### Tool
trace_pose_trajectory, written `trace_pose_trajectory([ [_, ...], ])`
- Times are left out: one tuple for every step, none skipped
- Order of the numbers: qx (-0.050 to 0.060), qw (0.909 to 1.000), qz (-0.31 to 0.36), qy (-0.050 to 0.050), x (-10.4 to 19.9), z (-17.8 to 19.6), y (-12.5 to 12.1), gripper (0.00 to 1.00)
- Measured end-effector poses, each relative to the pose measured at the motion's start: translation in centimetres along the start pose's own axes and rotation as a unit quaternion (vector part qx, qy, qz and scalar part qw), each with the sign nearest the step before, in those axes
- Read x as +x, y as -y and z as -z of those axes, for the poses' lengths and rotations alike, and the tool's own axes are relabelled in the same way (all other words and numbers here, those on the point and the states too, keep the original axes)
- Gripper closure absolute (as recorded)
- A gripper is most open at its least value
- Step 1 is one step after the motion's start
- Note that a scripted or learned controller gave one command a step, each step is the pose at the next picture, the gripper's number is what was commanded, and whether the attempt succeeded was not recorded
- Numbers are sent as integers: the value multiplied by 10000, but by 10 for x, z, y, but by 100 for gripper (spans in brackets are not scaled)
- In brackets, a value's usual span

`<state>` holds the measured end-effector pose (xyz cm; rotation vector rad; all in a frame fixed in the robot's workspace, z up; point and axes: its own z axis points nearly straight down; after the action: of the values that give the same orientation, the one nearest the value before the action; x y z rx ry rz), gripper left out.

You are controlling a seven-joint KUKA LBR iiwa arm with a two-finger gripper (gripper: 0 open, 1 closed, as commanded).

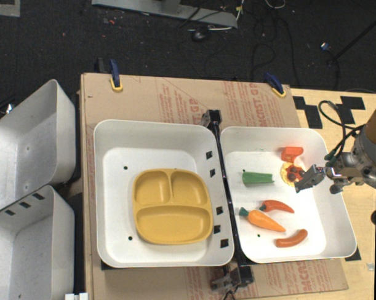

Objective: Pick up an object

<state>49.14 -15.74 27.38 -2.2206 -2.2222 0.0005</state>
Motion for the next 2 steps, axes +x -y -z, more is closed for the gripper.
trace_pose_trajectory([
  [25, 10000, -7, -11, 7, -45, 1, 0],
  [30, 10000, -8, -13, 16, -105, 1, 0],
])
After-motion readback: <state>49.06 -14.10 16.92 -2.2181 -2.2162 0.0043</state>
